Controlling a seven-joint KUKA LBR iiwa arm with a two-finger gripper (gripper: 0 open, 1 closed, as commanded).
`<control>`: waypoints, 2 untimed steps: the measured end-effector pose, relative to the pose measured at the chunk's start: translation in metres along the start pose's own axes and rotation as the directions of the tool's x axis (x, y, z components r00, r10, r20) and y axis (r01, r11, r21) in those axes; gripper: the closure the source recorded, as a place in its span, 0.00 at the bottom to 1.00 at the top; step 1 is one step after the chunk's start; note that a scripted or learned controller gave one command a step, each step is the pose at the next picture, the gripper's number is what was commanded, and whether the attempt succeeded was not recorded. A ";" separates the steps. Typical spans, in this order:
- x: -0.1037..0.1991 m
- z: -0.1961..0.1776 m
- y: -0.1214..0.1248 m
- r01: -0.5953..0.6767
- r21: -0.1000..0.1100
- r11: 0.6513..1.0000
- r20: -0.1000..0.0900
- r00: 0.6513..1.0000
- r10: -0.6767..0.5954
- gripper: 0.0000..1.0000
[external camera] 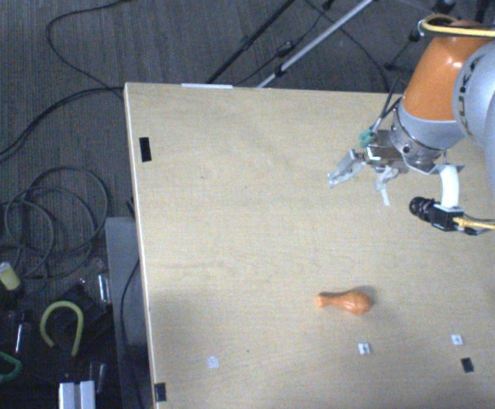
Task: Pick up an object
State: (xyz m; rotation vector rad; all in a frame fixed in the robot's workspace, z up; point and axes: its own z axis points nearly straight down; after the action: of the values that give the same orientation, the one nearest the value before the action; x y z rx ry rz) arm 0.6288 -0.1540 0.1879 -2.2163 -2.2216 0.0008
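Grey carpet strewn with black cables (43, 203) and tripod legs (332, 20) surrounds a pale wooden board (230, 228) that fills most of the view. On it, toward the near right, lies the one loose thing: a small orange object (346, 302), shaped like a drumstick or gourd, with a narrow neck pointing left and a fatter bulb on the right. It looks like a light plastic or rubber toy, probably smooth and rounded, so it may roll or squirt out of a pinch on the bulb; closing across the middle, where neck meets bulb, with the fingers set crosswise to its long axis, seems the safer hold. The gripper (362, 174) hangs well apart from it, farther back on the board, with its two pale fingers spread and nothing between them. The arm (443, 75), grey with its orange band, enters from the right. Bare board lies all round the object, so a straight descent meets nothing; a few small markers (364, 348) sit just nearer, flat and harmless. The left edge of the board is well away, and a black tab (146, 149) marks it.
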 end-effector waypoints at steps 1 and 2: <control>-0.060 0.052 0.039 0.032 0.000 0.999 0.008 0.999 -0.032 0.00; -0.070 0.103 0.040 0.255 0.001 0.967 0.007 0.967 -0.255 0.00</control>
State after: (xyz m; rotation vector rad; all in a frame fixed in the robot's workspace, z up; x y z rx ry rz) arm 0.6684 -0.2233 0.0844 -1.9150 -2.4924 0.0074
